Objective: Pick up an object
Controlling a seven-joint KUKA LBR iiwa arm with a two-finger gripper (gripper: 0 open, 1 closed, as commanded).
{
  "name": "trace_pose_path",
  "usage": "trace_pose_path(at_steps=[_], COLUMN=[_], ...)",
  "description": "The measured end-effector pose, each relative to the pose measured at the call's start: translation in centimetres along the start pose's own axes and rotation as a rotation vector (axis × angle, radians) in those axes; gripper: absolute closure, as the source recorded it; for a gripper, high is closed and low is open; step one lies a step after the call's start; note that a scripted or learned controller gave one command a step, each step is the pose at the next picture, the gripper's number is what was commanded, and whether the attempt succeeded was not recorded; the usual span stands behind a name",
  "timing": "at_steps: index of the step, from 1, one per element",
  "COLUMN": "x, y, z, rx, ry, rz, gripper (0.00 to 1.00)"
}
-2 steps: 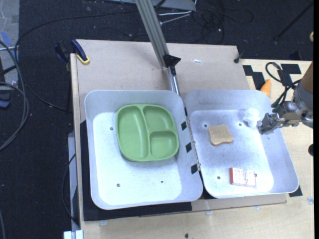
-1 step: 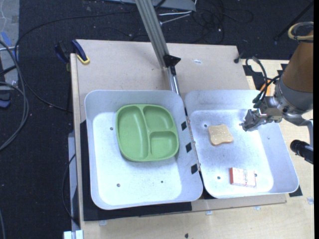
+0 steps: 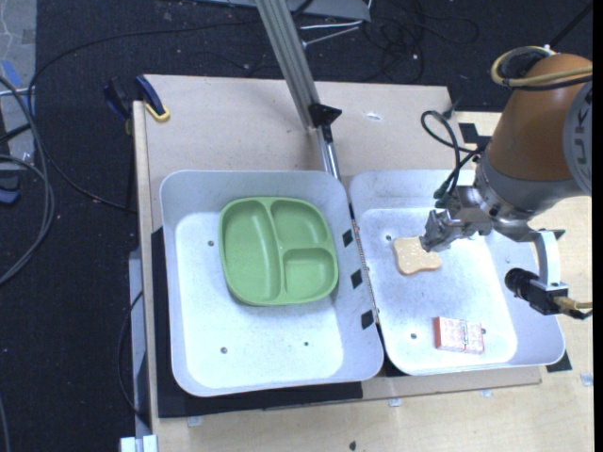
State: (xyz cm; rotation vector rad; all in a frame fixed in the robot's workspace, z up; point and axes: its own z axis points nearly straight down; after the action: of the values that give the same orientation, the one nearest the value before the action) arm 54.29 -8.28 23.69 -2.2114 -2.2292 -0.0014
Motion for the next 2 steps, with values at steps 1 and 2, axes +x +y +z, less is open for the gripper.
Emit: trace_pose_path(at_steps=[1, 2], x=[5.0, 10.3], y=[0.4, 0.5], z=[1.2, 0.1], rx=[0.001, -0.002], ry=[-0.001, 0.0], rz=[0.001, -0.001], gripper=[1.0, 1.0])
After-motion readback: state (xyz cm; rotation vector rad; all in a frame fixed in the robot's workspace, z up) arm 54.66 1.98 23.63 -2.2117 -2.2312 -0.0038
